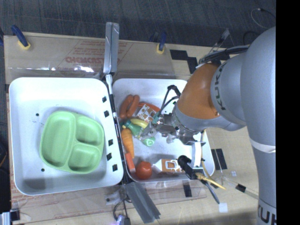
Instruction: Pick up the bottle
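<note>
Bottle placement decides the next move: what looks like a small clear bottle with a green cap lies on its side in the middle of the right bin, just left of and a little below the gripper, which hangs close over the pile at frame centre. Its long axis seems to run from upper left to lower right, with the cap at the lower-right end, nearest the gripper. By my reading, the approach needs a short shift toward the left of the frame and a grip across that slanted axis. A yellow piece touches the bottle's upper side and a carrot lies just beside it on the left, so the space around it is tight. Whether the gripper is open or closed cannot be told, since the wrist and its orange band cover it from above. The clear body is hard to separate from the white floor. A long orange-labelled item with a dark end, low in the same bin, could also be a bottle; I cannot say for certain.
</note>
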You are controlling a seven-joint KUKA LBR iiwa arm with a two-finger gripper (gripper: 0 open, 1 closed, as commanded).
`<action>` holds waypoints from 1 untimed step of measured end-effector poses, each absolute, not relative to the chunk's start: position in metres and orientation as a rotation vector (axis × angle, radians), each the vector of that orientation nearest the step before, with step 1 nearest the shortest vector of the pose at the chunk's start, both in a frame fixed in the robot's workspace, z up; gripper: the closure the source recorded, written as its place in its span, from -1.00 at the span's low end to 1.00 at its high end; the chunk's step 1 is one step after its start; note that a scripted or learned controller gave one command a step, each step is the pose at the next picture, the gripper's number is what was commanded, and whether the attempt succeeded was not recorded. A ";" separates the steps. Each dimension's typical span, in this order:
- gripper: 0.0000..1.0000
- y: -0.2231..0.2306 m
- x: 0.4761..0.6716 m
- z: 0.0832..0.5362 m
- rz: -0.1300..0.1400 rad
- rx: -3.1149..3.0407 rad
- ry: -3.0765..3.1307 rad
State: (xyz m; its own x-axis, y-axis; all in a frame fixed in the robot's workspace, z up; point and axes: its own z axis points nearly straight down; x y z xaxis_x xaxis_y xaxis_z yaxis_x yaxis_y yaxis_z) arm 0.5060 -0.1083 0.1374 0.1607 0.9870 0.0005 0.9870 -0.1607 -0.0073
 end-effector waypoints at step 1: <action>-1.00 -0.119 0.532 0.090 0.006 -2.355 -2.073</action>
State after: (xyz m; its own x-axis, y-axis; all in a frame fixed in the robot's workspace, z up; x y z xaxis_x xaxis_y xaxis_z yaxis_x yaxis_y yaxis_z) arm 0.5317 -0.1192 0.0898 0.1266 0.9920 0.0001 0.9919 -0.1266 -0.0054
